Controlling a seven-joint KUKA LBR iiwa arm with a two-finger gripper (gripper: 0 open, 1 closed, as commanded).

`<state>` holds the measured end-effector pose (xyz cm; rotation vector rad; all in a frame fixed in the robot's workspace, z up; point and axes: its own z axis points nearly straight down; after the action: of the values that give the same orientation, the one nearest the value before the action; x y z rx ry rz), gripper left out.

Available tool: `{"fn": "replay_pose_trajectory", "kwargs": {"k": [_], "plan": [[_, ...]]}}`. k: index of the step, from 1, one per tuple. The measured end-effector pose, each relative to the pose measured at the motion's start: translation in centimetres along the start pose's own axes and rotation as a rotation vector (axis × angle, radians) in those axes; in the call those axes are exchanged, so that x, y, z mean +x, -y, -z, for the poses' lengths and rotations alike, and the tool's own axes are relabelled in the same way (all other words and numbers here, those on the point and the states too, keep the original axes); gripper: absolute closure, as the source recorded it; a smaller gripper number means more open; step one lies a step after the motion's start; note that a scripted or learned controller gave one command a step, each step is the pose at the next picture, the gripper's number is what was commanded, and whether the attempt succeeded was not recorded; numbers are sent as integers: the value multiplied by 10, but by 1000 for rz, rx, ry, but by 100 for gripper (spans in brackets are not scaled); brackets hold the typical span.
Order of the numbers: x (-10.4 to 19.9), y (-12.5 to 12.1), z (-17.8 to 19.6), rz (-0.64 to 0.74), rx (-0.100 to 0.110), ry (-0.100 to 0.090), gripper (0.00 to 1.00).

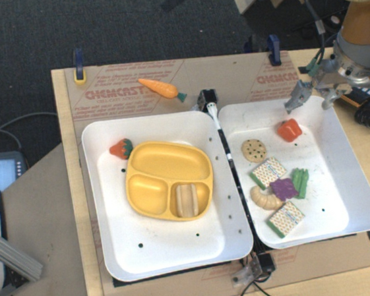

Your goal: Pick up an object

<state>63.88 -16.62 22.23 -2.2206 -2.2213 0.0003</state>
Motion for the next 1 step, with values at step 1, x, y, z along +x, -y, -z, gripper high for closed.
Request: {"fn": "replay_pose_trajectory", "kwargs": {"k": [1], "plan": [[-27,-5,-68,-2,7,-1,0]]}}
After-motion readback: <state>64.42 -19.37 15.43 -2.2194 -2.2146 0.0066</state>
